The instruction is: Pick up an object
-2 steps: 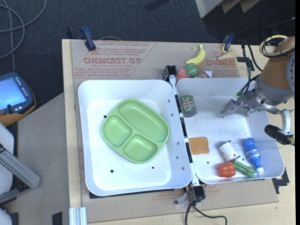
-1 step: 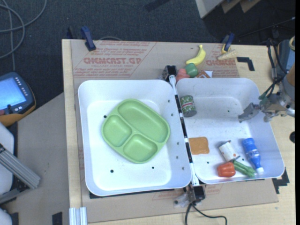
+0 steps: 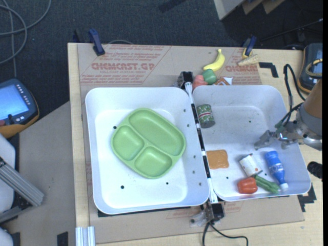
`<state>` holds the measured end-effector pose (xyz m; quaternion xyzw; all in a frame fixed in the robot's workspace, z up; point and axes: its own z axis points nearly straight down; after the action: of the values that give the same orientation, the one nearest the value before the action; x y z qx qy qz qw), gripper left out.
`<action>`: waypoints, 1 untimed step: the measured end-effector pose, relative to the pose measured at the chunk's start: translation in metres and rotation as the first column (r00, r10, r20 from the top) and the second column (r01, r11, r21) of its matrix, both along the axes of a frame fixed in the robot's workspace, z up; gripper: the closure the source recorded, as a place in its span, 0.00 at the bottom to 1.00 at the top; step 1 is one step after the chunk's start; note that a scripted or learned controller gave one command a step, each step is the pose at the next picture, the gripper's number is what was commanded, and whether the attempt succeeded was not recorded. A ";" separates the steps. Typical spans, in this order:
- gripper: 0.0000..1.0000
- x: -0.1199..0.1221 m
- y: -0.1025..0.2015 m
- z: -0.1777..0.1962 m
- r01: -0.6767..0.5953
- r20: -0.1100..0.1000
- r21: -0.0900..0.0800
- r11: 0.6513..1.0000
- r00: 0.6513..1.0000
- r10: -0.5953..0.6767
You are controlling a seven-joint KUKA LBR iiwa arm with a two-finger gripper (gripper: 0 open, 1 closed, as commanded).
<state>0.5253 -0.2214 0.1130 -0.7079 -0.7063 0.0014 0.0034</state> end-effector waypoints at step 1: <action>0.00 -0.026 0.008 -0.030 -0.001 0.003 -0.001 1.000 1.000 0.001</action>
<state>0.4994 -0.2131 0.0831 -0.7076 -0.7066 0.0004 0.0022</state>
